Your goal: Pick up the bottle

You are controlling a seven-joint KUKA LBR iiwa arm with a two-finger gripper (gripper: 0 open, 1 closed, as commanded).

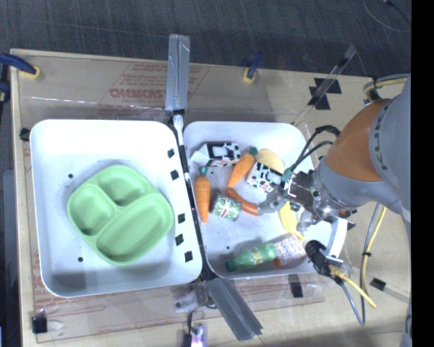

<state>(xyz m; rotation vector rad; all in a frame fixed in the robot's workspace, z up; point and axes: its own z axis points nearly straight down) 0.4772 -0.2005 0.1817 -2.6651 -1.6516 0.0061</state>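
Note:
The bottle [265, 254] lies on its side along the front wall of the right bin [202, 137]. It is clear plastic with a greenish end on the left and a colourful label towards the right. My gripper [290, 202] hangs over the right side of that bin, just above and behind the bottle's right end. It sits low among the clutter, over a yellow piece [288, 220]. Nothing can be seen held in it. The grey arm with its orange band [358, 139] comes in from the right.
The right bin also holds three carrots [202, 198] [241, 169] [247, 207], a small can [226, 208], black-and-white patterned items [223, 152] [264, 176] and a yellow fruit [270, 158]. A green divided plate [121, 212] lies in the left bin [50, 143].

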